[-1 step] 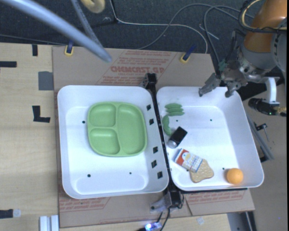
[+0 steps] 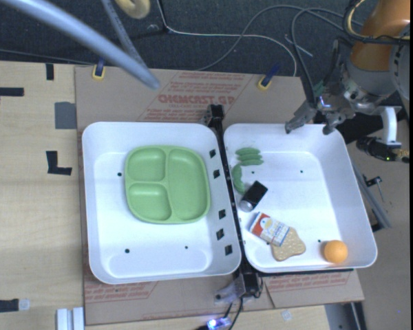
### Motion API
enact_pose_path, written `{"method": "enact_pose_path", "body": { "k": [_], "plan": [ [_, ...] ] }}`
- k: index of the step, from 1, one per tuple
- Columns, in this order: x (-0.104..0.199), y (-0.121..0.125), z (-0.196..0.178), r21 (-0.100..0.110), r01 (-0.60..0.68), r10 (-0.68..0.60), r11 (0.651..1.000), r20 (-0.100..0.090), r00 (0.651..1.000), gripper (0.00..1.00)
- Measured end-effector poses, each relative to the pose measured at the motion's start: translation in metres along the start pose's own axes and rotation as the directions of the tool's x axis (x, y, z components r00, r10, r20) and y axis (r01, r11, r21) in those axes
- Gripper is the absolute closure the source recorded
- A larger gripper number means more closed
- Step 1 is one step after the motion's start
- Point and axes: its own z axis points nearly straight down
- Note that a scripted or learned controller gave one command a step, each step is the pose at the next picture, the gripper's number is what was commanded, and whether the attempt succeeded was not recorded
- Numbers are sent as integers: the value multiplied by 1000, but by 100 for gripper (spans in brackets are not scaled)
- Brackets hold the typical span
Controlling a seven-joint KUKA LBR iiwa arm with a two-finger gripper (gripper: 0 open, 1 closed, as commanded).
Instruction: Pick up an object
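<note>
The gripper [image 2: 308,120] hangs over the far right corner of the right bin [image 2: 351,177], its two dark fingers spread apart with nothing between them; one fingertip points toward the bin's far rim, the other sits just beside the corner; the grey arm with its orange band [image 2: 389,12] rises behind it at the upper right.

Inside the right bin the objects lie toward its left and near sides, well apart from the gripper; a green leafy piece [image 2: 248,157] rests near the far left, against the wall shared with the other bin, with a second green strip [image 2: 237,179] just below it; a small black block [image 2: 255,194] lies tilted just beside that strip; nearer the front, a red and white packet [image 2: 267,228] touches a tan cookie-shaped piece [image 2: 289,246]; an orange ball [image 2: 336,251] sits in the near right corner, apart from the rest.

The left bin [image 2: 103,198] holds a green divided plate [image 2: 168,184] with three compartments, lying flat near its middle; both bins stand on a cardboard sheet [image 2: 193,95] over the wooden bench [image 2: 27,205].
</note>
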Motion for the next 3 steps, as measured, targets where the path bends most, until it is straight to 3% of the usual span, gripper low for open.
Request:
{"method": "enact_pose_path", "body": {
  "k": [2, 3],
  "plan": [
    [9, 5, 120, 2, 1, -1, 1000, 1, 1000, 0],
    [8, 7, 143, -3, 1, -1, 1000, 4, 1000, 0]
  ]
}}
